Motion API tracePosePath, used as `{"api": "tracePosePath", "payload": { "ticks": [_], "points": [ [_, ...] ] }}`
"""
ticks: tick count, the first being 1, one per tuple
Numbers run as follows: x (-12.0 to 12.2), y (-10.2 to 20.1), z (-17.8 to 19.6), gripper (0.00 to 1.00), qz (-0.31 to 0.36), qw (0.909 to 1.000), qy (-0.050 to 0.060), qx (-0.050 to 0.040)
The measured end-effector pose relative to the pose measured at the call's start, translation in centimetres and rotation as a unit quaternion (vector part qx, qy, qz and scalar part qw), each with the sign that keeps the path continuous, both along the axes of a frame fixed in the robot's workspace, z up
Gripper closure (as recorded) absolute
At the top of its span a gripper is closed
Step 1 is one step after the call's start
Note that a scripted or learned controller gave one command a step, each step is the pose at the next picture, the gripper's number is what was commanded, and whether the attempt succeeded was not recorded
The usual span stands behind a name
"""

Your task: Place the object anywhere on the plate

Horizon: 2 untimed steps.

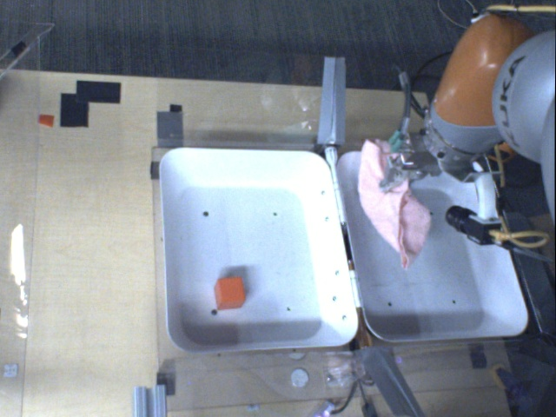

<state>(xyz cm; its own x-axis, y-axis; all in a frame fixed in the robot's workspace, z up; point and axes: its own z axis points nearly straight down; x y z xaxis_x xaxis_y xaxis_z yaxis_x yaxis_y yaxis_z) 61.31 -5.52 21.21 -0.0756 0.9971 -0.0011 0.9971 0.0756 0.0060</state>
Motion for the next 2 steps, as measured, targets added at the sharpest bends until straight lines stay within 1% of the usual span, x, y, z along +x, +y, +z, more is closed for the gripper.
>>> {"api": "tracePosePath", "payload": {
  "ticks": [1, 2],
  "points": [
    [0.2, 0.2, 1.3, 1.0, 0.004, 1.0, -0.001, -0.0004],
    [-1.4, 5.0, 1.2, 1.0, 0.204, 0.9789, 0.0, -0.0007]
  ]
}}
